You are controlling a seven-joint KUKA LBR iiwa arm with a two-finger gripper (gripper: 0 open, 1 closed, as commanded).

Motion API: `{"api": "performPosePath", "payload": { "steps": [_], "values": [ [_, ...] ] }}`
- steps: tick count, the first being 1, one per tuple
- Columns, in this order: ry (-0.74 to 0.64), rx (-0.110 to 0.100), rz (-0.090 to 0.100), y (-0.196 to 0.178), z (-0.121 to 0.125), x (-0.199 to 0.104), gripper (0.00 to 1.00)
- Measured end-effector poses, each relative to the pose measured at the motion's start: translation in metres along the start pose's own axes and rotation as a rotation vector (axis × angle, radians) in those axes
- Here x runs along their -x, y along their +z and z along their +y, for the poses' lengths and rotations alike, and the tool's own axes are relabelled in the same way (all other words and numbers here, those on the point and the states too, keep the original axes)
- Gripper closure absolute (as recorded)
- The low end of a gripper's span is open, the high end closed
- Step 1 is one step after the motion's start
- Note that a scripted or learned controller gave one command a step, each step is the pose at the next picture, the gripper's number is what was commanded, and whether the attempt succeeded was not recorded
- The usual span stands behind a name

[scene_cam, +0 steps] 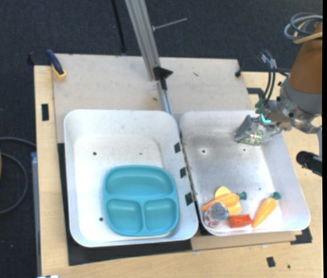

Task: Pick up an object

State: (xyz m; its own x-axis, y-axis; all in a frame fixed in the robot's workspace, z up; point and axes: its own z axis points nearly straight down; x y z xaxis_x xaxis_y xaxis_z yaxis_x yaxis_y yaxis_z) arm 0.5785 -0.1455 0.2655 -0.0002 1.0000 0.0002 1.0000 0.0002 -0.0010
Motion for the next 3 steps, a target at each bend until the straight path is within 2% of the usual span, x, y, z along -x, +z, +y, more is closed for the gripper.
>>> {"api": "performPosePath", "payload": {
  "steps": [1,3],
  "values": [
    [0.0,0.003,0.0,-0.001,0.001,0.0,0.0],
    [0.002,-0.002,-0.002,0.112,0.003,0.02,0.0]
  ]
}}
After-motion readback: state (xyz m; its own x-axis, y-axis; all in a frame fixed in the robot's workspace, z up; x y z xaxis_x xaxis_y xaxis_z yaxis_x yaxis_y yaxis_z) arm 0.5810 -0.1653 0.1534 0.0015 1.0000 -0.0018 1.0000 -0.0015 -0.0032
